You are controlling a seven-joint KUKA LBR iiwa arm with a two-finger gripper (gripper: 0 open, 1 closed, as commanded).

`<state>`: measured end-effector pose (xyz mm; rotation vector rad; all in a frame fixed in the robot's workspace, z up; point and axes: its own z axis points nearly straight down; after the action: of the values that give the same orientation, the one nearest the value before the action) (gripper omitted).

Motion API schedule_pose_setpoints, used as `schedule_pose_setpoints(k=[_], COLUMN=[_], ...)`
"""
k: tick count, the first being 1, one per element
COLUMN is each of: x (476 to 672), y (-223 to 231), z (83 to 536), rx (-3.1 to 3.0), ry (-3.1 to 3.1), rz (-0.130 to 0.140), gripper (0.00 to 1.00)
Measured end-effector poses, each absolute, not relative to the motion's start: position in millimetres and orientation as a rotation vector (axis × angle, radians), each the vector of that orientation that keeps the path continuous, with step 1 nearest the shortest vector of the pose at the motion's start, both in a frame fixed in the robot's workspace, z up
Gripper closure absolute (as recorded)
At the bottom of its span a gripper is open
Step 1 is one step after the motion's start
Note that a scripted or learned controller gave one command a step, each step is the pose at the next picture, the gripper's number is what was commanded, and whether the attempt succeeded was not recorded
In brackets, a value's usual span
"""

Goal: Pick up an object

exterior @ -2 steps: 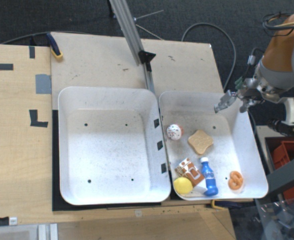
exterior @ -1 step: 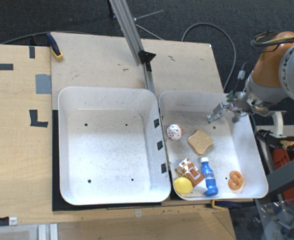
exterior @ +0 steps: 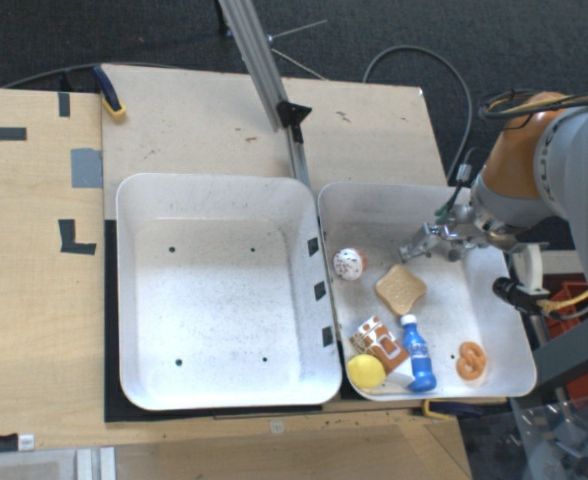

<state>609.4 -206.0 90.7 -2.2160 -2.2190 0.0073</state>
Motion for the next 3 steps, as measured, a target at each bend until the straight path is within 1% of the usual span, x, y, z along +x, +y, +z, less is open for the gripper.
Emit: schedule_pose_setpoints(k=[1,2,3], x=[611.2,611.6,607.4], y=[-206,-195,-189], z=[105,154,214], rx=[-2.217,-2.221,-2.222], ry=[-2.224,-2.227,-2.227], rz=[0.003,-0.003,-0.004], gripper=[1.0,1.0,1.0])
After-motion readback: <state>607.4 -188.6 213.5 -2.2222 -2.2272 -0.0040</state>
